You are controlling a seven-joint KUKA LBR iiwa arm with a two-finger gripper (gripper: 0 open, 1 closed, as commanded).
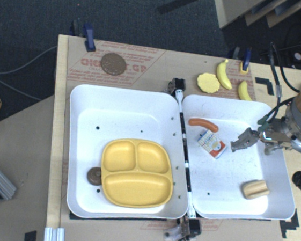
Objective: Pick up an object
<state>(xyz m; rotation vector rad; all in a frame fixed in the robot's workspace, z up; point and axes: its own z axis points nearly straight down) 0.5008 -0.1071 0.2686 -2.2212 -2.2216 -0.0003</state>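
Jaws (241,142) hanging over the right bin (270,209); whether parted or clenched cannot be told, nothing seen between them. Small packet (211,144) lying just beside them, sausage (202,124) above it, bread roll (254,188) sitting nearer the front rim. Left bin (87,110) carrying a yellow divided plate (136,173). Two bananas (225,75) resting on the counter (60,134).

Cardboard sheet (146,63), far edge: you find faded red print, partly hidden by a brown disc (112,63); only "GR" reads clearly. Small packet (210,143): print illegible.
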